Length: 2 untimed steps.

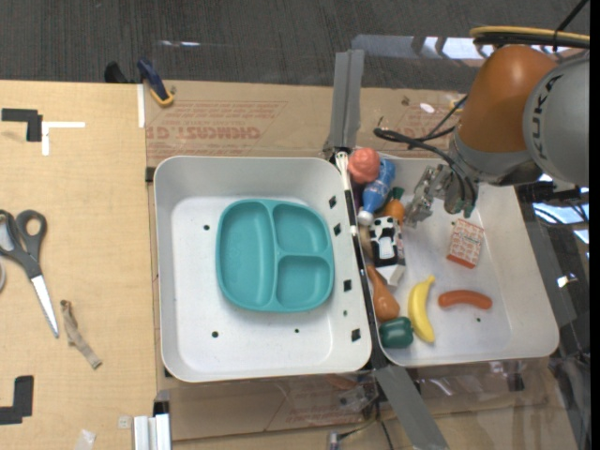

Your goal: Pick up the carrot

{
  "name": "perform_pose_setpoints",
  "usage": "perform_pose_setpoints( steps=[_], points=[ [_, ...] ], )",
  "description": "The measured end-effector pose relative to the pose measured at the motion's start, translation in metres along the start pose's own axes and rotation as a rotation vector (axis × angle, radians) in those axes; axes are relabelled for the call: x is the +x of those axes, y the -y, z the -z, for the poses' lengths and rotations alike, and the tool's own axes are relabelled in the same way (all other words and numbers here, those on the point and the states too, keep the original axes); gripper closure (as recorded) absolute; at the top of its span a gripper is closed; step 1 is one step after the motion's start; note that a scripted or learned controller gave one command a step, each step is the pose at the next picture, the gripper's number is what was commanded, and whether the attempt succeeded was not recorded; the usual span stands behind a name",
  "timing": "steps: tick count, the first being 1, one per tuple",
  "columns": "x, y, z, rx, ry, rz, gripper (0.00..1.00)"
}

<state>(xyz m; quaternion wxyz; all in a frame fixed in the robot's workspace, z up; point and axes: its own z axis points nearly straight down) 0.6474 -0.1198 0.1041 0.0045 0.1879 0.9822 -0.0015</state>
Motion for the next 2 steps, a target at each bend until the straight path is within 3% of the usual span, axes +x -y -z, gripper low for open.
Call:
perform_pose_setpoints(
  steps=[1, 2],
  points=[
    [0.051, -0.046, 0.12, -0.004, -0.005, 0.302, 1.0],
    [0.107, 0.017, 0.034, -0.004, -0.009, 0.495, 1.0]
  ],
)
